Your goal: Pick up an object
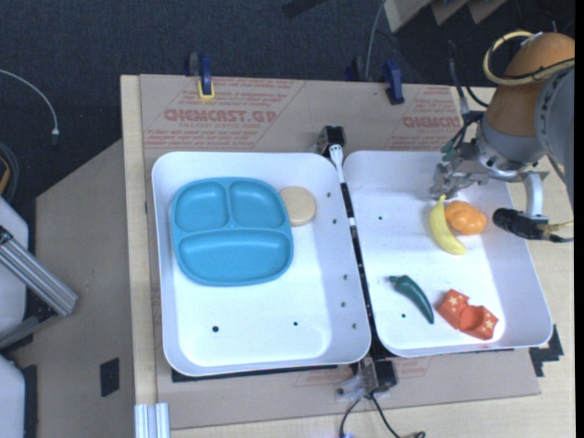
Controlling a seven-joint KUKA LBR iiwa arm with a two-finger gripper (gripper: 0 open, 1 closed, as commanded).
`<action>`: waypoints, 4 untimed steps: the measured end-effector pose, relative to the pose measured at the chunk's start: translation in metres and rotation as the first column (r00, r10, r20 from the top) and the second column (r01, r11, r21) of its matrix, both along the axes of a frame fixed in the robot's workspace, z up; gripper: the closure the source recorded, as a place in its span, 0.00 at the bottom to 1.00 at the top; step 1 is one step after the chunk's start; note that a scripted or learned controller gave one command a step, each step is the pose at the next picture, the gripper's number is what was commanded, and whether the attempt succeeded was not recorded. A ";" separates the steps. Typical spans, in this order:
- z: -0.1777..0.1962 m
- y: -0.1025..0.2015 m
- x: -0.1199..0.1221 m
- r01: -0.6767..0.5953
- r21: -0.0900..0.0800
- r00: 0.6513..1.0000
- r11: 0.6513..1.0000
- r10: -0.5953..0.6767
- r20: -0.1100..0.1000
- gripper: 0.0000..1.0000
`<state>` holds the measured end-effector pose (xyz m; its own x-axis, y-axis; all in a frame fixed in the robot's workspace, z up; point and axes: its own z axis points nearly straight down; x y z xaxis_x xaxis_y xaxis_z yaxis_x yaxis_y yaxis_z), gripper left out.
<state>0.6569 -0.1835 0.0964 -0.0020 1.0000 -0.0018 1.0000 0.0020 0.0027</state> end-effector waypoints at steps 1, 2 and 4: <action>0.046 0.002 -0.005 0.002 0.000 1.000 1.000 -0.002 0.004 1.00; 0.092 -0.003 0.001 0.001 -0.001 1.000 1.000 -0.001 0.005 1.00; 0.107 0.045 -0.018 -0.002 0.004 1.000 1.000 0.002 -0.005 1.00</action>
<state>0.6392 -0.1382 0.2034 -0.0042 1.0000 0.0018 1.0000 0.0042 -0.0023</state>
